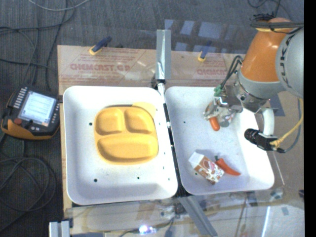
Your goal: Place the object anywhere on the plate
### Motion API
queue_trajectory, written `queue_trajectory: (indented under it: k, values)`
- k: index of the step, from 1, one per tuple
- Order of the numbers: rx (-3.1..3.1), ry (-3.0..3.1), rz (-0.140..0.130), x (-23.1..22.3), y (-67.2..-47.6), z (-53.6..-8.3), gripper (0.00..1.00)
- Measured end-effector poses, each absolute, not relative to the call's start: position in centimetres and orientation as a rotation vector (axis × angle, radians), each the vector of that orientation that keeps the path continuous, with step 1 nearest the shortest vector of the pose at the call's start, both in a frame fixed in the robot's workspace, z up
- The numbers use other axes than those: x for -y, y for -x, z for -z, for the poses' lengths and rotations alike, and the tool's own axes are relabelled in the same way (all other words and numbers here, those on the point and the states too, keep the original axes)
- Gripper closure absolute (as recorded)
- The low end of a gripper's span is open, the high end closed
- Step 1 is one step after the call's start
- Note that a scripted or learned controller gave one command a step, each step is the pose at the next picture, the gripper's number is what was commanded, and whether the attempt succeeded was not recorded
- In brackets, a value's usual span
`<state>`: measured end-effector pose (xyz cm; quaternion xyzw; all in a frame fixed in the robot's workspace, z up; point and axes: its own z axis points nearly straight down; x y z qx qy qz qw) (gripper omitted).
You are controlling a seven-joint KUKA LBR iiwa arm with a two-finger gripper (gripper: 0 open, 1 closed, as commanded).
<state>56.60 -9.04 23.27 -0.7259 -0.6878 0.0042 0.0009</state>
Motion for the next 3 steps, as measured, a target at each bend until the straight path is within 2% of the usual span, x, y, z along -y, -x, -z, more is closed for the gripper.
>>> queue_trajectory:
  k: [1,2,3]
  values:
    - [2.307,2.124,-0.009,-0.2,-56.3,-17.9,1.00]
    - [2.322,2.108,-0.012,-8.6,-58.3,-17.9,1.00]
    - [2.322,2.108,-0.012,-8.5,-58.3,-17.9,0.00]
